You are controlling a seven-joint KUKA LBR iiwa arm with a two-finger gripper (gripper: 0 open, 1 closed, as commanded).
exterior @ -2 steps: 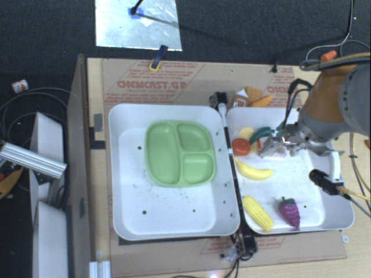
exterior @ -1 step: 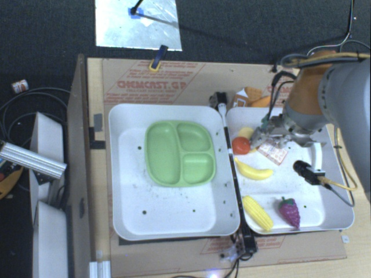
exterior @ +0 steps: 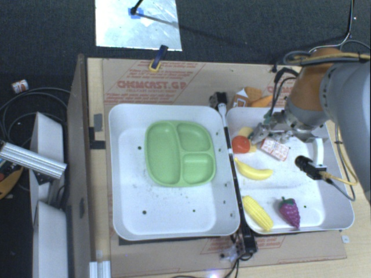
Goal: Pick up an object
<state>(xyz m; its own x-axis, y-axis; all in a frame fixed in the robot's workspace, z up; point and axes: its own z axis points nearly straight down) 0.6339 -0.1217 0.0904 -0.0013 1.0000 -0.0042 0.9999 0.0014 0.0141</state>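
In the right bin point(exterior: 333, 204) lie a red tomato point(exterior: 242, 145), a yellow banana point(exterior: 253, 170), a corn cob point(exterior: 257, 212), a purple bunch of grapes point(exterior: 290, 212) and a pink-and-white packet point(exterior: 275, 149). A small yellow piece point(exterior: 246, 132) sits just behind the tomato. My gripper point(exterior: 262, 134) hangs low over the bin's back left part, right of the tomato and just above the packet's left end. The grey wrist hides what lies straight beneath it. Nothing shows held in the gripper.
The left bin point(exterior: 130, 213) holds a green divided plate point(exterior: 178, 153). Orange items point(exterior: 255, 99) lie on the cardboard behind the right bin. A black plug with a cable point(exterior: 308, 167) hangs off the arm over the bin's right side.
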